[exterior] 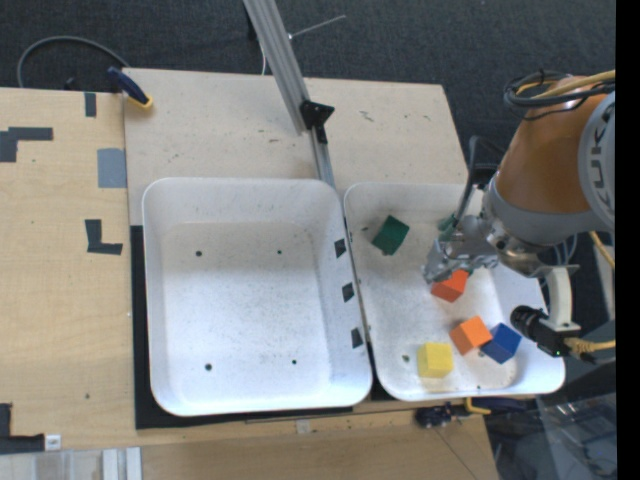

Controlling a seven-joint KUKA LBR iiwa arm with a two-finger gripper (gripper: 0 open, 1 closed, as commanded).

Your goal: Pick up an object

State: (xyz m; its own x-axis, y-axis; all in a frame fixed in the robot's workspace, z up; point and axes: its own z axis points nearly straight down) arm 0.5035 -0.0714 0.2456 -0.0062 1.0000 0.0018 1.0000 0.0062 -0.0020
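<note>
We see a pale wooden bench (pixel 250 108) carrying two shallow white bins side by side, set on a dark mat, with dark carpeted floor (pixel 150 8) beyond the far edge. The left bin (pixel 160 218) has a speckled floor with a few small dark dots. A slanted metal rail (pixel 285 58) crosses the bench from the top and ends at the seam between the bins. Grey and black tape patches (pixel 110 166) mark the bench at the left, and a black cable (pixel 55 43) loops near the far left corner.

The right bin (pixel 400 388) holds five blocks: a green block (pixel 390 235) near its far left, a red-orange block (pixel 449 286) in the middle, and near the front a yellow block (pixel 435 359), an orange block (pixel 469 334) and a blue block (pixel 503 343), the last two touching.

The arm (pixel 555 168) reaches in from the right. Its end effector (pixel 450 260) sits low over the red-orange block, just above and touching it in this view; we cannot tell how its grasp stands or whether it grips the block.
</note>
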